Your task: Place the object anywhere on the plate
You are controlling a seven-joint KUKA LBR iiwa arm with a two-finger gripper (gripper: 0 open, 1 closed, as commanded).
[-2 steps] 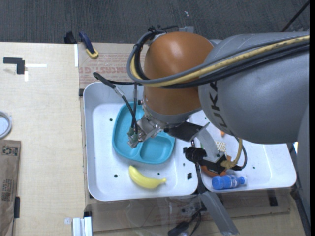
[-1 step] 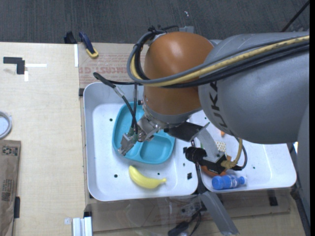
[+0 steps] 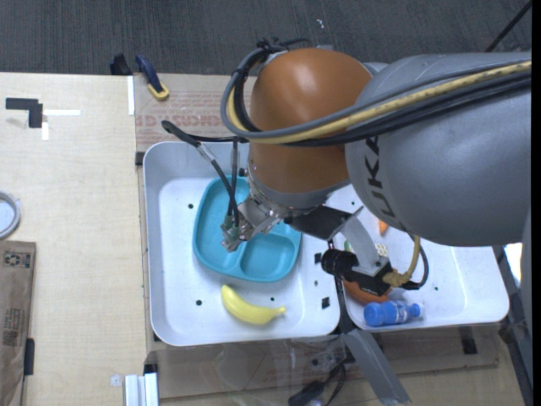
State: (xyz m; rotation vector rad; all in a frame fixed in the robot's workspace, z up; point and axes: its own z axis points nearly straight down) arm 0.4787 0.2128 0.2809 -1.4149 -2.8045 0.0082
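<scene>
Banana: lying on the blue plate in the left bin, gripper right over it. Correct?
Not quite. The camera view shows the banana lying on the white floor of the left bin, in front of the blue plate and not on it. It is the plate that the gripper is over, with the banana off to the near side.

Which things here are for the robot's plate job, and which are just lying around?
For the job:
blue plate in the left bin
gripper hanging over the plate
banana, maybe the object, lying beside the plate

Just lying about:
blue bottle in the right bin
orange thing by the bottle
blue clamp on the bench
tape roll at the left edge
</scene>
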